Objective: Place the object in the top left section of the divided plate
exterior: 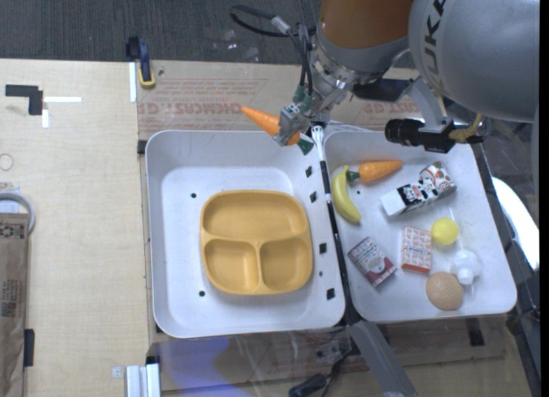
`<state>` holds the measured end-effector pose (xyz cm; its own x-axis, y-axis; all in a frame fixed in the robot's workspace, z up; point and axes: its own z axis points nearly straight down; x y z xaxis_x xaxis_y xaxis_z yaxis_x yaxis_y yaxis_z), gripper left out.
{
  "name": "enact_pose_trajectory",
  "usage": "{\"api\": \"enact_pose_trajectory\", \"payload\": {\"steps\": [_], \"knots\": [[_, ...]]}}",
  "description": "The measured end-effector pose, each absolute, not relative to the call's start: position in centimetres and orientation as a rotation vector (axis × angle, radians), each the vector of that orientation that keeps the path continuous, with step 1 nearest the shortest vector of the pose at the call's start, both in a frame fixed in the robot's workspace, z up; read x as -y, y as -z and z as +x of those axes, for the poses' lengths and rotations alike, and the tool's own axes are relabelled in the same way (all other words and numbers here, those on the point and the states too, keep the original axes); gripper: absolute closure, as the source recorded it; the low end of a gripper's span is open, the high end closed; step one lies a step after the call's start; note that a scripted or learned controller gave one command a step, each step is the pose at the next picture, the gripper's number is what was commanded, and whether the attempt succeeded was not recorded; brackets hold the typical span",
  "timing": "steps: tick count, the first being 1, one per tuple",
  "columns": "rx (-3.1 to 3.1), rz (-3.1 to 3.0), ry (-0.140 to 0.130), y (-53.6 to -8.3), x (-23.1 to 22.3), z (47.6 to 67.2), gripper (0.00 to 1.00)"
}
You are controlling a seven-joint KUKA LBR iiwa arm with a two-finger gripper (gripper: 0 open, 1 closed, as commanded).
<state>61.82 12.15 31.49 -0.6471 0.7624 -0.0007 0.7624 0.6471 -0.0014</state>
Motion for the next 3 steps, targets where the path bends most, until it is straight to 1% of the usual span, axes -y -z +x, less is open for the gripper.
{"api": "enact_pose_trajectory", "payload": {"steps": [1, 2, 3], "knots": [[-2.99, 0.961, 0.002, -27.1, -17.2, 64.0, 1.0], [-3.01, 0.89, -0.001, -37.5, -22.9, 65.0, 1.0], [-3.011, 0.891, 0.001, -37.4, -22.9, 65.0, 0.0]]}}
